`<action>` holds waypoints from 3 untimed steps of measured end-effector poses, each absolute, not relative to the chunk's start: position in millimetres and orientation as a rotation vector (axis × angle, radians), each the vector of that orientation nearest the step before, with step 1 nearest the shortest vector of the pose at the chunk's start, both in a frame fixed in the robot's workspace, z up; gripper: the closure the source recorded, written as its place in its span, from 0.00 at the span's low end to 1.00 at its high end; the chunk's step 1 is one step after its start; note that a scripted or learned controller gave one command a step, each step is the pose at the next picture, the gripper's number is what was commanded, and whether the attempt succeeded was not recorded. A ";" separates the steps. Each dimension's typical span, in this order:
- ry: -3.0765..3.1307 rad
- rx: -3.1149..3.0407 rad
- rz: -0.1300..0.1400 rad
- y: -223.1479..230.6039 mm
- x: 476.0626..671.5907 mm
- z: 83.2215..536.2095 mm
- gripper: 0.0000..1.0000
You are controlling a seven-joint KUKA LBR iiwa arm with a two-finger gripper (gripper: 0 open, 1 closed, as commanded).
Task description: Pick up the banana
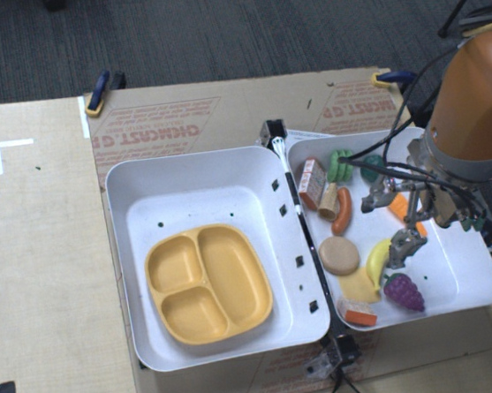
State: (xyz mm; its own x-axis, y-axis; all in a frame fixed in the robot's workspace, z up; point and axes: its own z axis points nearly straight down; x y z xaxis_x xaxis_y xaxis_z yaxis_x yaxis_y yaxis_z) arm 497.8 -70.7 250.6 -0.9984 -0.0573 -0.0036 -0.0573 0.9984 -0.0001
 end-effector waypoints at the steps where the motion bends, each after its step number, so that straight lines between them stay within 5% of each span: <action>1: 3.115 -0.392 0.000 -92.1 493.0 177.2 0.00; 2: 3.061 -0.677 -0.003 -107.0 500.2 94.9 0.00; 3: 2.910 -1.160 -0.007 -97.2 503.4 95.0 0.00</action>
